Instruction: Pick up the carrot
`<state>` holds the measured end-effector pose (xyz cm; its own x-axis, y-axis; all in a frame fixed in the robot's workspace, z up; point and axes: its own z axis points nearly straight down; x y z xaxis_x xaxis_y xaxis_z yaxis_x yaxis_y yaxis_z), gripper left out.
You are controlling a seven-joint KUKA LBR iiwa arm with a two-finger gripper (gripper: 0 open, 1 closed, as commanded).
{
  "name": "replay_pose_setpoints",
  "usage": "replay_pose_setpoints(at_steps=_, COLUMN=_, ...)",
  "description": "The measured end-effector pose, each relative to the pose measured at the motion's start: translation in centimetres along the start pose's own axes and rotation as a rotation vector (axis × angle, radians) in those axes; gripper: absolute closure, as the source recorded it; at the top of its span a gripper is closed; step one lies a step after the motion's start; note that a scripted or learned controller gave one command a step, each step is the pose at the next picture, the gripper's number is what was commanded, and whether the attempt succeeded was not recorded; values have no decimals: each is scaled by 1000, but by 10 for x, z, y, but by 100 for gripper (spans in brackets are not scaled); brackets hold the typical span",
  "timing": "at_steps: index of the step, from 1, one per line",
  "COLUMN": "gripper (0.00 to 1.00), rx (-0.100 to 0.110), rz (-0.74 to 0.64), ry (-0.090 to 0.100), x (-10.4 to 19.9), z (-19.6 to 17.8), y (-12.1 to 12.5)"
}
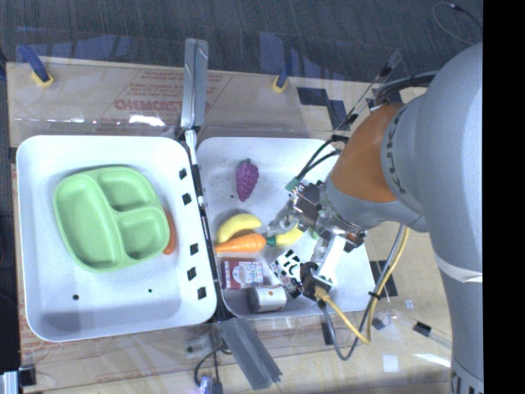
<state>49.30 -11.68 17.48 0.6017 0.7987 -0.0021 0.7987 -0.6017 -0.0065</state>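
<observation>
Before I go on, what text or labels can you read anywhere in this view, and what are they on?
"CHEMCAST", red print, seen mirrored and faint: on the clear sheet behind the left bin.
Smaller red lines above it: too blurred to read.
Carton by the carrot: label too small to read.

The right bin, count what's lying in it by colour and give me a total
Purple: 1, the grapes
Yellow: 1, the banana
Orange: 1, the carrot
Red: 1, the carton
Grey: 1, the can
Total: 5 things that can be told apart in the right bin; the gripper and the wrist cover some of its floor.
</observation>
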Motion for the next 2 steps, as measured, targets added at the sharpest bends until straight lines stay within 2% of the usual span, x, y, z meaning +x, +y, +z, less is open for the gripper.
replay_pose_setpoints(at_steps=1, gripper=0, rx=-2, rz=189, ry=1, x=81, z=-16, y=1)
replay_pose_setpoints(at_steps=2, gripper=0, rx=-3, rz=57, ry=2, x=84, z=-111, y=-7)
